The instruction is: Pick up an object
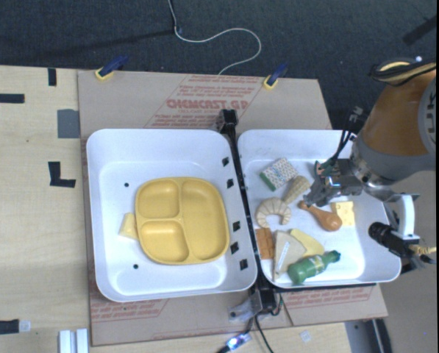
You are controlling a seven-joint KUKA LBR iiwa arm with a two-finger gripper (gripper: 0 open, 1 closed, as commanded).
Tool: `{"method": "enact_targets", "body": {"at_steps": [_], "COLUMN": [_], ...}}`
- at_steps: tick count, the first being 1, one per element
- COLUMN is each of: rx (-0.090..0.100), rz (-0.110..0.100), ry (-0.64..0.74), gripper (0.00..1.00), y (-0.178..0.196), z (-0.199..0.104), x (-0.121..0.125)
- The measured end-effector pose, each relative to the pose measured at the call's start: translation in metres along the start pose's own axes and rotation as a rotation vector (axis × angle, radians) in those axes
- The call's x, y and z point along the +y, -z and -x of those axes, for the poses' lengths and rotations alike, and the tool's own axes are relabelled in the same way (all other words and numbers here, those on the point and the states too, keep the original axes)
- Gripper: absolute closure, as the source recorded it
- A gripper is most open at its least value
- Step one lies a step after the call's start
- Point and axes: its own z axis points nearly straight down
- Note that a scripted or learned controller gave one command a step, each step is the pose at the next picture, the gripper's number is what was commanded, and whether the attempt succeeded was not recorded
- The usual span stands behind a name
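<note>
Right bin [366, 271], contents: green bottle [312, 265], croissant [273, 213], drumstick [323, 215], yellow block [345, 212], checked packet [279, 173], pale wedges.

Gripper [323, 190]: low over the bin's upper middle, just above the drumstick's narrow end. The drumstick lay directly below and slightly right, long axis running from upper left to lower right.

Finger state: could not be told; the dark mechanism blurred together, and contact with the drumstick was possibly made but unclear.

Left bin [101, 197]: yellow divided plate [182, 220].

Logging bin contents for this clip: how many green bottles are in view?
1. The green bottle lies on its side at the right bin's near edge; others could be hidden under the arm.
</note>
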Motion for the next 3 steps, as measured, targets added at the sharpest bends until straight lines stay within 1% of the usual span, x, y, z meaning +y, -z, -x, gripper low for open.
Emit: {"method": "enact_targets", "body": {"at_steps": [1,2,3], "rx": [0.002,0.003,0.003], "rz": [-0.006,-0.007,-0.008], "ry": [0.0,0.005,0.005], "gripper": [1.0,1.0,1.0], "y": [0.006,0.004,-0.007], "z": [-0.001,-0.054,-0.109], "x": [0.0,0.01,0.007]}}
